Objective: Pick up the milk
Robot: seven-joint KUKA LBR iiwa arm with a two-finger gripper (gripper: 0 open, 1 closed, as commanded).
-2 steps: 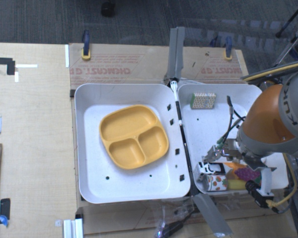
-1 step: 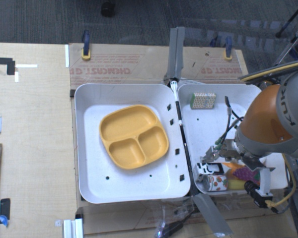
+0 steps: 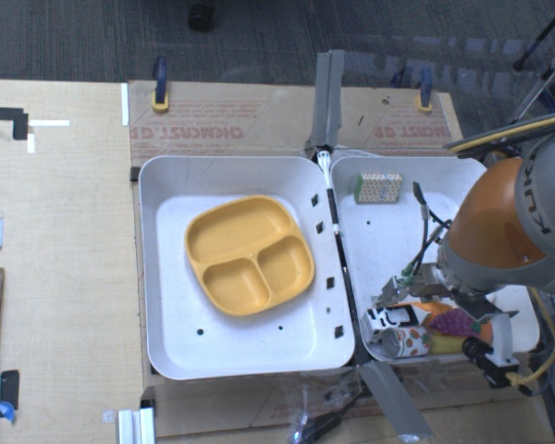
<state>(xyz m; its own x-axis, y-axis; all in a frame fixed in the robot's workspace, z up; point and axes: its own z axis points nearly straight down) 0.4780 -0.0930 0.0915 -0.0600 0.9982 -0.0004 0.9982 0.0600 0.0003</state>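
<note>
The milk [image 3: 395, 318] is a small white carton with black markings. It lies on its side near the front edge of the right bin [image 3: 388, 239]. My gripper [image 3: 396, 294] hangs low over the front of that bin, just above the carton and close to touching it. The grey arm with its orange band [image 3: 495, 222] reaches in from the right and hides the bin's right part. Nothing shows as lifted off the bin floor.
Crowded beside the milk are a printed can [image 3: 413, 341], purple grapes [image 3: 453, 323], an orange piece [image 3: 437, 308] and a carrot [image 3: 477, 346]. A small green box [image 3: 379, 188] lies at the right bin's back. A yellow divided plate [image 3: 250, 253] sits in the left bin [image 3: 166, 248].
</note>
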